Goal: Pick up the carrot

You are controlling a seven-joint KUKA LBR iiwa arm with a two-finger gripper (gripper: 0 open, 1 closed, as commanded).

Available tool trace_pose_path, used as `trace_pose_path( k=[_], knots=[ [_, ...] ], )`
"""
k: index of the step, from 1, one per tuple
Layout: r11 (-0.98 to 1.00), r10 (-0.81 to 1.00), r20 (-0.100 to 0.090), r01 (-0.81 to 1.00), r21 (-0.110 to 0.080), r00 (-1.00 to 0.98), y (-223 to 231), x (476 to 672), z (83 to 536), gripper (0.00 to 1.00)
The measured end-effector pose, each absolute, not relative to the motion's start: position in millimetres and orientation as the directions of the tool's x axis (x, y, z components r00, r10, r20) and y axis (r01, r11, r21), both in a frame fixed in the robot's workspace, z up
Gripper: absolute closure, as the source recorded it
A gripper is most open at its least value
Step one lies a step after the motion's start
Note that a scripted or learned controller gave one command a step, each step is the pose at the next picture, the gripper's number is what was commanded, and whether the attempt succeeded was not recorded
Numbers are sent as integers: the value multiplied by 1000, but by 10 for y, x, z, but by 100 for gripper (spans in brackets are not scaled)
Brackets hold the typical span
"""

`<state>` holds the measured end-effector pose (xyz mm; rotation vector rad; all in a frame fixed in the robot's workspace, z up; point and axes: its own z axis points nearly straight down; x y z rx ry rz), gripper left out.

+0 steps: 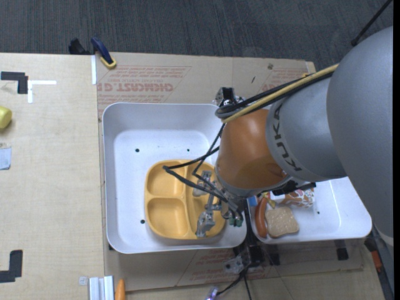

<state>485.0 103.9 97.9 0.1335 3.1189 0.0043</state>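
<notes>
- A pale wooden bench (50,186) is filling the camera view, with a flattened cardboard sheet (156,80) lying under the bins and dark carpet (187,11) running behind.
- Two white bins are sitting side by side: the left bin (119,167) and the right bin (350,211), touching along their shared edge.
- One yellow divided tray (164,208) is lying in the left bin, toward its near right corner.
- In the right bin, one slice of bread (281,222) is lying beside an orange-red piece (260,220) that may be the carrot; too much of it is being covered to be sure. One red-and-white packet (299,198) is lying just behind the bread.
- One yellow object (4,117) is sitting at the bench's far left edge; one blue-and-yellow clamp (103,52) is gripping the cardboard's back corner.
- The arm (337,117) is reaching in from the right, its orange band (247,149) hanging over the seam between bins.
- The gripper (207,220) is pointing down over the tray's right side; cannot tell whether it is open or closed, and nothing is showing as held.
</notes>
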Motion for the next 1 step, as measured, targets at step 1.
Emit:
trace_pose_path(
  k=[1],
  knots=[
    [997,83,-19,83,4,-996,1043,4856,1053,100]
  ],
)
